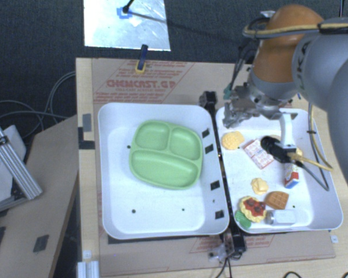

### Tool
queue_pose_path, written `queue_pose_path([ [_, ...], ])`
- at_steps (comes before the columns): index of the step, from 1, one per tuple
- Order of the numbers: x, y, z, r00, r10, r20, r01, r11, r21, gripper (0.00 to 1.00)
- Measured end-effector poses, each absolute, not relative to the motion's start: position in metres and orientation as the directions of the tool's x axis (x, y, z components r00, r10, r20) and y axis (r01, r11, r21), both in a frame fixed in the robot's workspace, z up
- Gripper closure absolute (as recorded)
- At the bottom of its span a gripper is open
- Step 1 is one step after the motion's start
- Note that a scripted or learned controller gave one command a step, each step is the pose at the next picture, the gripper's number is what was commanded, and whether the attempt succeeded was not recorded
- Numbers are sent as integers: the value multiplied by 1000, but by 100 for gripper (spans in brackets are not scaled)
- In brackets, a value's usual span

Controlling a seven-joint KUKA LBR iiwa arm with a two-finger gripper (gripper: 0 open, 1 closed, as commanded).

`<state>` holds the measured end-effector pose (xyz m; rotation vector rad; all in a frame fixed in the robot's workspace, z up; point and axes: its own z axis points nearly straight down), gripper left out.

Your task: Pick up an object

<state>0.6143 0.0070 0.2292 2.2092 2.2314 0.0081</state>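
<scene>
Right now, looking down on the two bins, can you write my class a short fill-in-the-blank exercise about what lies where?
1. The green divided plate lies in the ____ bin.
2. The green plate has ____ compartments.
3. The gripper hangs over the far end of the ____ bin, above the round yellow cookie.
4. The toy pizza slice lies at the ____ end of its bin.

Missing words: left; three; right; near

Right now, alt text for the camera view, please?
The grey arm's pincer hovers at the back-left corner of the right white bin, above a round yellow waffle-like toy and other small toys. The left white bin holds a green three-compartment plastic tray.
</scene>
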Motion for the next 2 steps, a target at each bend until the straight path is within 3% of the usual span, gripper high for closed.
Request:
queue_pose_path([
  [1, 644, 49, 228, -9, 1000, 2, 1000, 9, 4, 100],
  [2, 662, 95, 221, -9, 1000, 2, 1000, 9, 4, 100],
])
